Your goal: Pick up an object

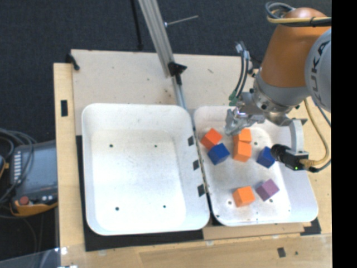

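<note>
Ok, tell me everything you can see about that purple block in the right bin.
The purple block is a small cube of matte, solid colour, its top face a lighter violet than its sides. It sits flat on the floor of the right bin, turned cornerwise to the bin's walls, near the front. The orange cube lies just to its left with a thin gap between them. A blue cube sits behind it. Nothing touches it; the gripper is farther back.

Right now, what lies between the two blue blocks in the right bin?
In the camera view, the tall orange block stands between the left blue block and the right blue block.
</note>
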Controlling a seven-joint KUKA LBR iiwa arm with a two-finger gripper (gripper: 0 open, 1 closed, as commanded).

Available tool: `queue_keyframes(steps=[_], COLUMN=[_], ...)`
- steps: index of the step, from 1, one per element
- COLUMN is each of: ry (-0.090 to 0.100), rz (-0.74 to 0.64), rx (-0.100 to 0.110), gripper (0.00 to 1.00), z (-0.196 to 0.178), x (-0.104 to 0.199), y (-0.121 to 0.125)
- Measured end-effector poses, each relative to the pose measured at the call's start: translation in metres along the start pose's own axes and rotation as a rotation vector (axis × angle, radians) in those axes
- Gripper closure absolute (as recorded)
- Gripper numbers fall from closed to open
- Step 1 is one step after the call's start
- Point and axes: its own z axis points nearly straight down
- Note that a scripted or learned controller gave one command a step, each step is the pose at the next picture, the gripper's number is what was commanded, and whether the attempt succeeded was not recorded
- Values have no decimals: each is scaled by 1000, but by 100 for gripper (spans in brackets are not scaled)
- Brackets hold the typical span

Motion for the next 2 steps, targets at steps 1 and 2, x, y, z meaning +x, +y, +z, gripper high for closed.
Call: queue_keyframes(steps=[1, 2], ry=[-1, -1], rz=[1, 0], rx=[2, -2], gripper=[100, 100], z=[17, 20], x=[43, 96], y=[4, 23])
